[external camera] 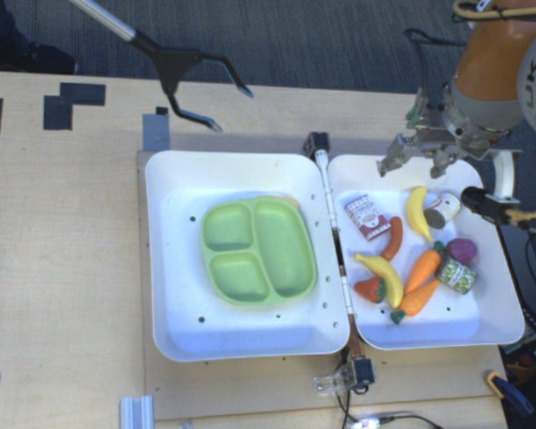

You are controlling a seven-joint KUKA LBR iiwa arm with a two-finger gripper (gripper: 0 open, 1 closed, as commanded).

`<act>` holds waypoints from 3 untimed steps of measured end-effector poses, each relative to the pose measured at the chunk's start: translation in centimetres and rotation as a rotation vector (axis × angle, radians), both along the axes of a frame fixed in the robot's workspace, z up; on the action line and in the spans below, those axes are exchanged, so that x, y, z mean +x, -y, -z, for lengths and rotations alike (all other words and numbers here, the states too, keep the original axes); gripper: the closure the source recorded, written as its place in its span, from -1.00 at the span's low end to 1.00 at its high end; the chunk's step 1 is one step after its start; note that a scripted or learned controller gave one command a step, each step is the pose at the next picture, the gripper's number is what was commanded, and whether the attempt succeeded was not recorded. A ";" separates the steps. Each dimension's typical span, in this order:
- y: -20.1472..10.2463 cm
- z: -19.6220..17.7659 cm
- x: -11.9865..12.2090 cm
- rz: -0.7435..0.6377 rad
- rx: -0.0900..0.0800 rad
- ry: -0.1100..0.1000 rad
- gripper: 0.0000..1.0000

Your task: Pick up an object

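Observation:
The right bin (491, 324) holds several toy foods. Among them are a red and white carton (366, 215), a yellow banana (417, 211), a second banana (381, 275), an orange carrot (418, 281), a red sausage (394, 237), a purple piece (462, 250) and a green can (456, 277). My gripper (412, 170) hangs over the far edge of this bin, above and behind the upper banana. Its fingers are spread, open, with nothing between them.
The left bin (174, 329) carries a green divided plate (257, 248). A small red pepper (368, 289) and a white and brown piece (442, 209) also lie in the right bin. A black stand with a metal rod (183, 70) sits behind the left bin.

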State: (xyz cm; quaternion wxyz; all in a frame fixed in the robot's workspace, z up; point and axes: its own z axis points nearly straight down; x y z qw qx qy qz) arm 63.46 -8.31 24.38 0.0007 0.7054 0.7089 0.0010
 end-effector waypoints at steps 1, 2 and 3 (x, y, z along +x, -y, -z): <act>0.9 14.4 -1.3 0.002 0.000 0.001 -1.00; 0.8 13.3 -1.2 0.001 0.000 0.004 1.00; -4.0 5.0 -8.3 0.000 0.001 0.001 1.00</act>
